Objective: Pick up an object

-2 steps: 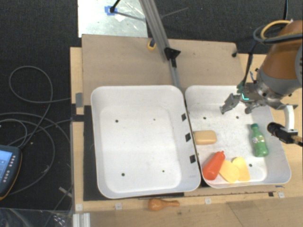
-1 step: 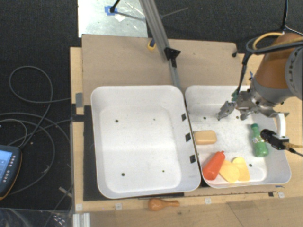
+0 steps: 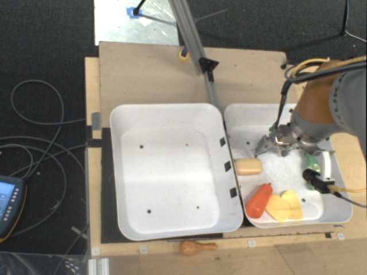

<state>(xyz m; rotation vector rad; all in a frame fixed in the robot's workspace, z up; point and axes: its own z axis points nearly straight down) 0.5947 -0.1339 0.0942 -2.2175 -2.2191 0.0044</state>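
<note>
The arm (image 3: 330, 105) reaches in from the right and hangs over the right bin (image 3: 246, 114), its gripper (image 3: 279, 144) low above the bin's middle, near the far half. Whether the jaws are released or clenched cannot be told, and nothing can be made out between them.

In the right bin a tan block (image 3: 248, 166) lies against the left wall, about midway along it. A red piece (image 3: 258, 200) lies slanted in the near left corner, and two yellow pieces (image 3: 285, 206) sit touching each other just right of it, along the near wall. A green thing (image 3: 311, 165) shows by the right wall, partly hidden by the wrist.

The left bin (image 3: 123, 119) stands beside it, their walls touching. A small wooden pin (image 3: 198, 246) lies on the bench (image 3: 149, 73) at its near edge, in front of the left bin
</note>
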